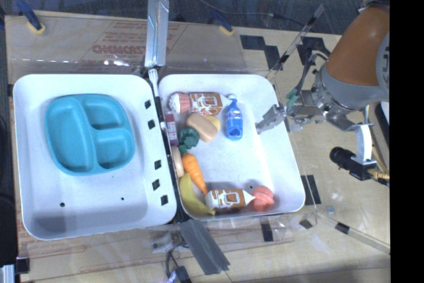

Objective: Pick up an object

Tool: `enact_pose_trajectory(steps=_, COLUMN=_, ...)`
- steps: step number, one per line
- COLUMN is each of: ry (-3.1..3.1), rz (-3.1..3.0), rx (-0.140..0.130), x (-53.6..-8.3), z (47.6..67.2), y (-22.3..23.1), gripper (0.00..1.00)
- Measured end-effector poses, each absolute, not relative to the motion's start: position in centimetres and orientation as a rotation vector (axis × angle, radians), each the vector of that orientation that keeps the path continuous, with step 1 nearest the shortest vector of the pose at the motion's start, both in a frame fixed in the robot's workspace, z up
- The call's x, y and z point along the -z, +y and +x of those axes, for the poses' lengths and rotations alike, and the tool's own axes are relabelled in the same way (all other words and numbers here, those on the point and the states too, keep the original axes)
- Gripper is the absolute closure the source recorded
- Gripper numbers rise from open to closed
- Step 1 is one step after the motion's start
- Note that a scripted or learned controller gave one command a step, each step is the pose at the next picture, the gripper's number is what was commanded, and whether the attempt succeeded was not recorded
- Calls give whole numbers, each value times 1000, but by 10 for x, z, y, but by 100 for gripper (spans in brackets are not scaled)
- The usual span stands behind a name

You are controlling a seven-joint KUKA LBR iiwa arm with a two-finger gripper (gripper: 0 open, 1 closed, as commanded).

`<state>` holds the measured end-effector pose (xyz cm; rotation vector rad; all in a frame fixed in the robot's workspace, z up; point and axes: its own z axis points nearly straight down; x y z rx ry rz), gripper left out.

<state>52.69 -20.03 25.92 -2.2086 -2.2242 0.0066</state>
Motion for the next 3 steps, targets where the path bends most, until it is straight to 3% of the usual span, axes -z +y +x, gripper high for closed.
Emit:
enact_pose_trajectory(steps=1, ry=-2312, rz=-2108, rx=-9, x=-99, z=549, y=-208, gripper=0)
enact_pose_trajectory(steps=2, ry=-2163, rz=-2275, rx=-3, x=-90, z=611, y=-201, gripper=0)
enact_pose_trajectory(steps=3, ry=-2166, rz=-2266, rx=-6, x=-97, z=611, y=-201, gripper=100)
